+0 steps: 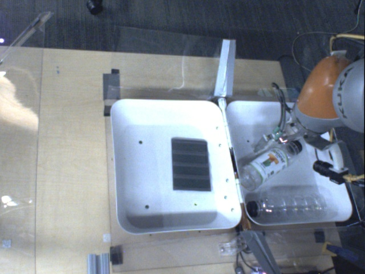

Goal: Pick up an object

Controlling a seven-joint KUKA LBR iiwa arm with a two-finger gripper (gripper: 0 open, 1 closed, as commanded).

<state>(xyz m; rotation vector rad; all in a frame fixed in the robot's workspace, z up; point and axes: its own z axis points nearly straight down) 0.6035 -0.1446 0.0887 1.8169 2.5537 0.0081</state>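
In the right bin [251, 116] a clear bottle with a white, green and orange label [267, 165] lies on a slant, its dark cap end up and to the right. My gripper [276, 136] hangs at the end of the grey arm with the orange band [319, 93], just above and to the left of that bottle's cap end, close to it. Along the bin's front wall lies a second clear bottle [291, 205] with its black cap to the left. A dark grey ribbed rectangular block [191, 164] lies flat in the middle of the left bin [131, 153].
A metal divider post [225, 67] rises at the back between the two bins. Cables and a black connector [328, 170] hang off the arm over the right bin's right side. The wooden bench [63, 153] extends to the left.
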